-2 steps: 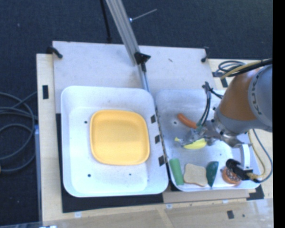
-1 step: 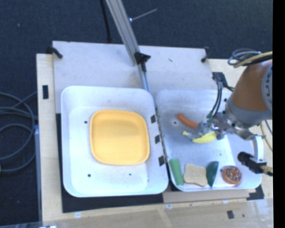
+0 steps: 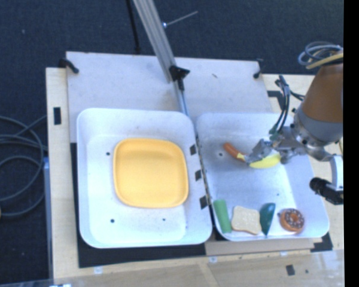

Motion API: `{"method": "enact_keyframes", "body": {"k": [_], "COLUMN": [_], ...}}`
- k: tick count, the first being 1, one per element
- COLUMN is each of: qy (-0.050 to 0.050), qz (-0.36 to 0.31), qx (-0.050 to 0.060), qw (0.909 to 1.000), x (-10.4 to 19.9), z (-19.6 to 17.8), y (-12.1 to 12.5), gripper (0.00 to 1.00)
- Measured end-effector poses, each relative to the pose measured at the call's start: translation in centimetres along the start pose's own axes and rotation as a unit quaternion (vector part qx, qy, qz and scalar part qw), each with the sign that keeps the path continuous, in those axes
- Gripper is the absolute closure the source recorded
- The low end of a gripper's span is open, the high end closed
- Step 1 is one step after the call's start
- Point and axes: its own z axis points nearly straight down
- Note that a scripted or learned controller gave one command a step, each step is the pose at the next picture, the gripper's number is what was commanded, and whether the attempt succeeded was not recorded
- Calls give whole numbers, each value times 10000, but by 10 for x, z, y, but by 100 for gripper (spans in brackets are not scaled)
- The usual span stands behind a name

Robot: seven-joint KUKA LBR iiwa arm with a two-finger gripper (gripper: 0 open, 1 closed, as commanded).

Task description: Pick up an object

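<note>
In the right bin (image 3: 299,178), a yellow banana-shaped object (image 3: 264,162) lies next to an orange carrot-like piece (image 3: 231,150). My gripper (image 3: 271,152) is right over the yellow object and hides its upper edge. The view does not show whether it touches or holds that object. Along the bin's near wall lie a green cylinder (image 3: 221,215), a slice of bread (image 3: 246,220), a teal piece (image 3: 267,217) and a brown doughnut (image 3: 292,220).
The left bin (image 3: 90,136) holds a yellow square plate (image 3: 151,172). A metal pole (image 3: 158,37) slants up from the divider between the bins. The grey arm with its orange band (image 3: 323,100) hangs over the right bin's far right side.
</note>
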Motion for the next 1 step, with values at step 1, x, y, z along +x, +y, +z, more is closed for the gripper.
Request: {"method": "enact_keyframes", "body": {"k": [1], "qy": [-1], "qz": [0], "qx": [-2], "qw": [10000], "x": [-1], "z": [-53], "y": [1], "gripper": [100]}}
